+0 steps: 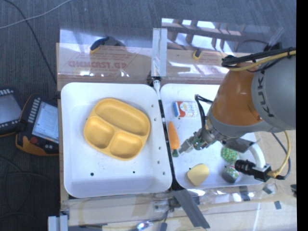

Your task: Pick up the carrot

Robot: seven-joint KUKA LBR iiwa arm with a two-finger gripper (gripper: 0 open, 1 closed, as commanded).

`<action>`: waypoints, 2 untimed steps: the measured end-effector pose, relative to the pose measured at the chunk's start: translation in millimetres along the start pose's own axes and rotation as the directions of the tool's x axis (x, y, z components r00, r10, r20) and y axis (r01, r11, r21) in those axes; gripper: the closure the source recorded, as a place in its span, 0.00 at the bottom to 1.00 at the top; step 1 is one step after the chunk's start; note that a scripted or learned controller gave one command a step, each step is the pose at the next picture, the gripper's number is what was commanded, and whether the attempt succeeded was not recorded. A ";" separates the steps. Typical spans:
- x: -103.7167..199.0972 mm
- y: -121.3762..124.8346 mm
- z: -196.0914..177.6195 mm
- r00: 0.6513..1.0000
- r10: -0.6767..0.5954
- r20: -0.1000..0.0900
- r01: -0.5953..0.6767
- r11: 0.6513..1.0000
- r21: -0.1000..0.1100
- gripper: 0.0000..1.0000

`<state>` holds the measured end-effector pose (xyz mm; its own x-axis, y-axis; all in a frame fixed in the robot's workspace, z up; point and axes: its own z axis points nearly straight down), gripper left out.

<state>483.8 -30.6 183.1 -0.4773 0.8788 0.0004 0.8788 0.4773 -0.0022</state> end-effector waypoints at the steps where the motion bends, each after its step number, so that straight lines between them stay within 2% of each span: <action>1: 50.5 59.2 0.4 0.978 0.207 0.001 -0.207 0.978 0.002 1.00; 2: 9.7 5.5 0.4 0.924 0.381 0.001 -0.381 0.924 0.002 1.00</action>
<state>484.0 -19.4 182.8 -0.1060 0.9944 -0.0014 0.9944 0.1060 -0.0046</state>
